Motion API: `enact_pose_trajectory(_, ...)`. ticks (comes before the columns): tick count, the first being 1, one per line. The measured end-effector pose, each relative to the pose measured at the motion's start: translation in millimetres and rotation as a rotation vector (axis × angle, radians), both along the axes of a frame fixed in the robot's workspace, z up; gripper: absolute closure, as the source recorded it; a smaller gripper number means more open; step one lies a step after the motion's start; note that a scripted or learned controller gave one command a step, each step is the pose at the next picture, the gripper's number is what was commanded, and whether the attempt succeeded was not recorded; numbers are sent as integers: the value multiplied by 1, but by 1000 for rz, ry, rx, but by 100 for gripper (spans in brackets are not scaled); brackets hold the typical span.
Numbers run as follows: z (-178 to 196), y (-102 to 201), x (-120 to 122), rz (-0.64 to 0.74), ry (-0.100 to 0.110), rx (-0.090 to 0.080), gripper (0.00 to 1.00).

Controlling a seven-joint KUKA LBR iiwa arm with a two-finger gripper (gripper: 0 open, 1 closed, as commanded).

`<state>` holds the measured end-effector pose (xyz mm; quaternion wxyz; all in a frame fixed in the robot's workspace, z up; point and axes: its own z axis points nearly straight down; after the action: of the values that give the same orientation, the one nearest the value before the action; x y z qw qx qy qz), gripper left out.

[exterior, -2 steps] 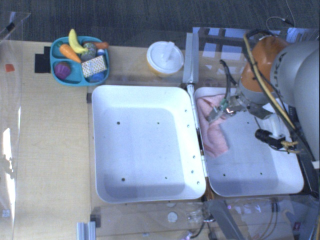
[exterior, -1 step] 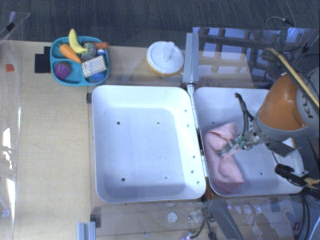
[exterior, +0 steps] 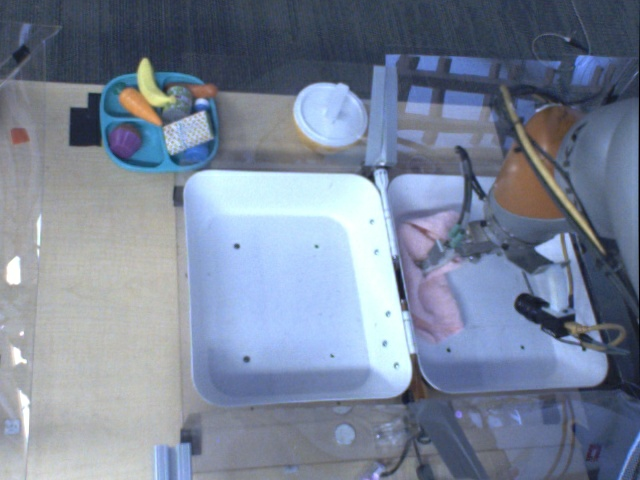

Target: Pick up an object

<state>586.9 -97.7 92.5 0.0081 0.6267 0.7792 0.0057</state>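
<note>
A single fixed camera sits above the bench (exterior: 90, 298) and looks down at a slant, far enough to take in both white bins: the left bin (exterior: 290, 288) fills the centre, the right bin (exterior: 500, 358) nears the right edge, where the arm (exterior: 560, 178) enters.

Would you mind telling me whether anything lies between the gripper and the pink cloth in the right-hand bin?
Nothing visible does. The gripper is right at the pink cloth, over its upper part in the right bin, with no other item showing between them.
</note>
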Motion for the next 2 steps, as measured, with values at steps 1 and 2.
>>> enact_pose_trajectory(1,0,0,0,0,0,0,0)
enact_pose_trajectory(2,-1,-6,76,-13,6,0,0)
